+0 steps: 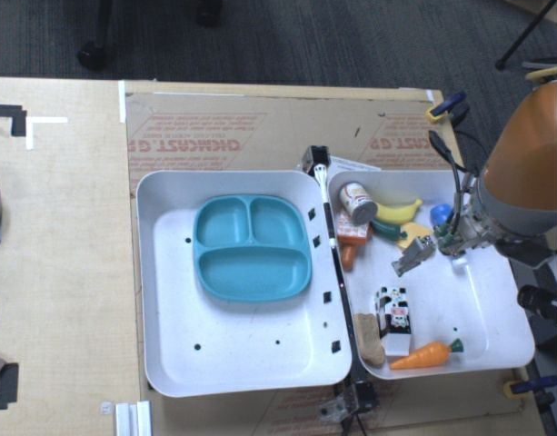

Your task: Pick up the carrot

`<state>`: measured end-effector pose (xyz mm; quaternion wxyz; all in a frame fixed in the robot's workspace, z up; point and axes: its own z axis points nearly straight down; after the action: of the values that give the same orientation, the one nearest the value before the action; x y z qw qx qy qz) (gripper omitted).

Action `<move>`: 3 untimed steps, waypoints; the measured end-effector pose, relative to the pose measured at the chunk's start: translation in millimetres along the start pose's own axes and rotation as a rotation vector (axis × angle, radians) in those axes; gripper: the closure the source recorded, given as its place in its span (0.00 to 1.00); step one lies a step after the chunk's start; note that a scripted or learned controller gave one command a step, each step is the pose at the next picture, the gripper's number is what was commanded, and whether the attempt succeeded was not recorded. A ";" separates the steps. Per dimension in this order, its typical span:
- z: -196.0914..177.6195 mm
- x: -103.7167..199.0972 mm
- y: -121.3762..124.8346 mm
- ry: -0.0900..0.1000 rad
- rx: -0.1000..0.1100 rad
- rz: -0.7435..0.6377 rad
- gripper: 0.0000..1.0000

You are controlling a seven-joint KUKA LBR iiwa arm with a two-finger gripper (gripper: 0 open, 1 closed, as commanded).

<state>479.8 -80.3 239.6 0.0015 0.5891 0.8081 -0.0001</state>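
While approaching: gripper (414, 258) hangs mid-bin, far from carrot (423, 355); grip state unclear.
Next: drop nearward over the carrot.

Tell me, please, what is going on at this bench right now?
A robot arm reaches in from the right over the right bin; its job is to pick up the carrot. The end effector hangs above the middle of that bin, apart from the carrot, which lies untouched near the bin's front edge beside a small black-and-white box. A can, a banana and other small items sit at the back. The left bin holds a blue divided plate.
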 end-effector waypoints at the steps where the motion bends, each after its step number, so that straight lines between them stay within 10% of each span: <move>1: 12.0 69.2 22.5 0.001 0.001 0.014 0.00; 3: 98.7 173.6 52.9 0.002 0.008 0.241 0.00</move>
<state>477.2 101.0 140.5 -0.0015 0.6818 0.7315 -0.0026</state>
